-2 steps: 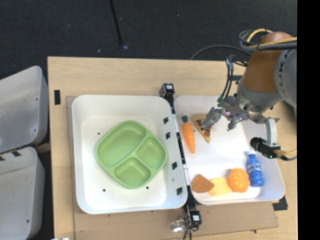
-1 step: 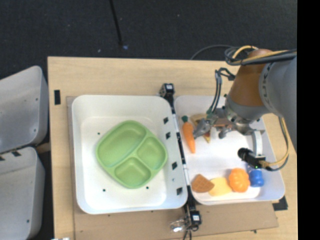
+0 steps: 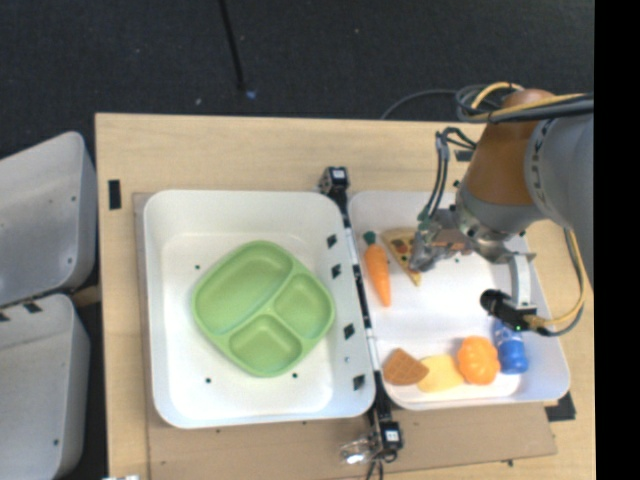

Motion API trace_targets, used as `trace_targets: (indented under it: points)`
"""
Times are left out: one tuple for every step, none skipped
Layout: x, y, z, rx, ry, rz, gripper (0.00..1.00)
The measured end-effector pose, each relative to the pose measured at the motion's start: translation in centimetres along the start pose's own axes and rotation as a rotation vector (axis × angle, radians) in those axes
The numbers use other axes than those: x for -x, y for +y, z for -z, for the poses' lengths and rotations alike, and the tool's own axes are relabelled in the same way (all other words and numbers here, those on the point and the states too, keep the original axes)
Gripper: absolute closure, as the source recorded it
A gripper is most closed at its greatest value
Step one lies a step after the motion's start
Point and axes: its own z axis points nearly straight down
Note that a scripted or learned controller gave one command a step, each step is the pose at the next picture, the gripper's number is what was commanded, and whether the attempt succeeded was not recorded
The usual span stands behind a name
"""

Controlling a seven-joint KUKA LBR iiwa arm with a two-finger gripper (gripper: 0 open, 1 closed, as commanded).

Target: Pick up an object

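In the right bin (image 3: 450, 308) lie a toy carrot (image 3: 377, 273) near its left wall, a tan wedge like a pizza slice (image 3: 403, 251) beside it, a brown bread-like piece (image 3: 404, 368), a pale yellow piece (image 3: 438, 373), an orange fruit (image 3: 478, 359) and a small blue item (image 3: 510, 353) along the front. My gripper (image 3: 424, 255) reaches down at the right end of the tan wedge, touching or just above it. The wedge is partly hidden by the gripper.
The left bin (image 3: 170, 368) holds a green divided plate (image 3: 263, 307) in its middle. A row of black clips (image 3: 352, 298) runs along the wall between the bins. Cables (image 3: 440, 168) hang beside the wrist.
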Motion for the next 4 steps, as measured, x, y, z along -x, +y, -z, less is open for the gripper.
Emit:
trace_targets:
  points:
    - [0.2, 0.0, 6.5, 0.005, -0.001, 0.007, 1.0]
    - [0.3, 0.1, 10.1, 0.003, 0.0, 0.013, 1.0]
    - [-4.8, 0.5, 11.1, 0.0, 0.001, 0.015, 1.0]
    - [-9.9, 1.9, 10.0, 0.0, 0.001, 0.015, 1.0]
